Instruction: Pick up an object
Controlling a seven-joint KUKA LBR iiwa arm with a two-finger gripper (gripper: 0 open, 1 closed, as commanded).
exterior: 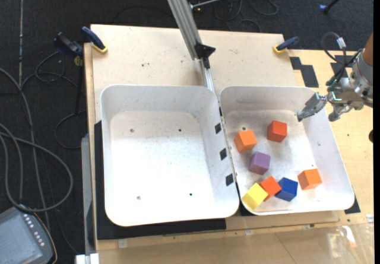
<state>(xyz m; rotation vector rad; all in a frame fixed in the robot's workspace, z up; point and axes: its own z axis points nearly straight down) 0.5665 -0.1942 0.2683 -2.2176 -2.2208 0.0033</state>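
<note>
Several small cubes lie in the right bin (279, 98): an orange cube (245, 139), a red cube (276, 130), a purple cube (259, 162), a yellow cube (255, 196), a second red cube (271, 185), a blue cube (287, 188) and another orange cube (309, 178). My gripper (322, 110) hangs over the bin's upper right rim, to the right of the first red cube and above it. It is open, its two fingers spread apart with nothing between them.
The left bin (119, 102) sits beside the right one, their walls touching at the middle. A slanted metal pole (181, 8) rises from the bench behind the bins. Blue and yellow clamps (94, 39) grip the bench's far corners.
</note>
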